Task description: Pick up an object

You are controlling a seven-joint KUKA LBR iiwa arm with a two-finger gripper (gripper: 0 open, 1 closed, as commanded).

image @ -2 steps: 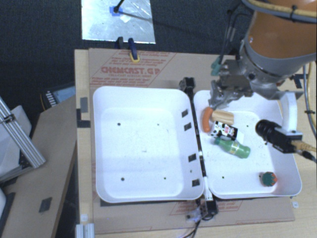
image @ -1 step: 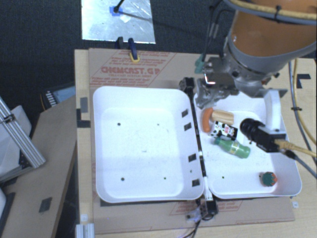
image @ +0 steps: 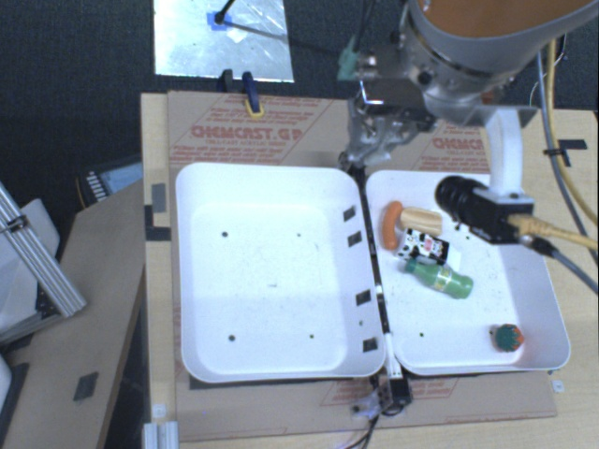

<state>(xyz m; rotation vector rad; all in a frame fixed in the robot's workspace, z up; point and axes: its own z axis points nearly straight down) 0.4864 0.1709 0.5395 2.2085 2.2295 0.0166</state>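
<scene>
Camera view looks down at a slant on two shallow white plastic bins sitting side by side on a brown cardboard sheet (image: 271, 131) printed with red lettering. At the far edge of the bench, the grey arm with its orange band (image: 496, 7) reaches in from the upper right, and its two-finger gripper (image: 360, 157) hangs just above the far end of the seam where the two bins meet; whether it is spread or closed I cannot tell, and nothing can be seen held in it. In the right bin (image: 538, 288), a small cluster lies towards the far left part: an orange sausage-shaped object (image: 391, 224), a tan cylindrical block (image: 419, 220) touching it on its right, a small black-and-white printed box (image: 423, 247) just in front of those, and a green plastic bottle (image: 440, 278) lying on its side nearer still. A round green and orange object (image: 506, 338) rests well apart in the near right corner. A black cylindrical device (image: 477, 206) on a white bracket overhangs the far right of that bin. The left bin (image: 187, 251) shows bare white floor.
</scene>
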